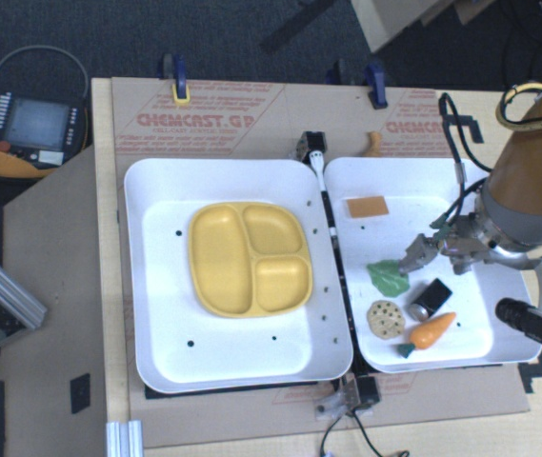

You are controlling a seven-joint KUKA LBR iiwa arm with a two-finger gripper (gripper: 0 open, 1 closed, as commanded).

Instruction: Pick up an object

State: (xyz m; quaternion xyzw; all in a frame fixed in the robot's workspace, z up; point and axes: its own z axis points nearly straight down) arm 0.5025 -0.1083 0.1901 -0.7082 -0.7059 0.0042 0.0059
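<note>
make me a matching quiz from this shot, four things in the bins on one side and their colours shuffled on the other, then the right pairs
Things:
1. divided plate in the left bin
2. carrot
3. leaf-shaped piece
4. cookie

Colours:
A. green
B. beige with dark specks
C. yellow
D. orange with a green tip

Pairs: 1-C, 2-D, 3-A, 4-B
</note>
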